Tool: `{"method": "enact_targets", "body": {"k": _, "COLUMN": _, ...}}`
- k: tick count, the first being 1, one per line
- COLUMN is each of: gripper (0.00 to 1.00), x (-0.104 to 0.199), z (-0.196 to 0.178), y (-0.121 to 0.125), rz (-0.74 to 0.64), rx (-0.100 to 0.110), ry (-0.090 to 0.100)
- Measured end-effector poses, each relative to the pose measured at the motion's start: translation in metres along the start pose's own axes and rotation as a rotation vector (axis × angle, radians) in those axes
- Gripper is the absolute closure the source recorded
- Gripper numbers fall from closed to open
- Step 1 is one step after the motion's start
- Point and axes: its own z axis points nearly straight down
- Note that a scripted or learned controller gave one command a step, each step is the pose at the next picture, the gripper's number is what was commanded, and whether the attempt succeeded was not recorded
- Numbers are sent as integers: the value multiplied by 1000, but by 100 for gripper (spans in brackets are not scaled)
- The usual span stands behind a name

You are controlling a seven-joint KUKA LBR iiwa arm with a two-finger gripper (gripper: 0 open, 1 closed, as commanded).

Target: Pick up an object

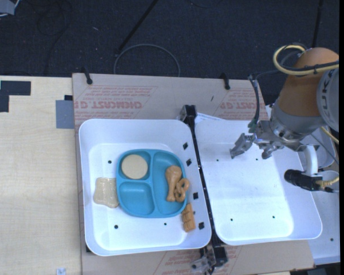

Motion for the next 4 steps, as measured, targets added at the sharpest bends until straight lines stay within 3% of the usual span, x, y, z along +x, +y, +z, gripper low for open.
{"method": "enact_targets", "body": {"k": 1, "gripper": 0, "x": 0, "z": -8, "y": 3, "rz": -2, "rx": -12, "ry": -1}}
{"method": "enact_targets", "body": {"k": 3, "gripper": 0, "x": 4, "z": 92, "y": 11, "rz": -2, "rx": -9, "ry": -1}}
{"method": "enact_targets", "body": {"k": 4, "gripper": 100, "x": 3, "z": 79, "y": 11, "rz": 0, "rx": -10, "ry": -1}}
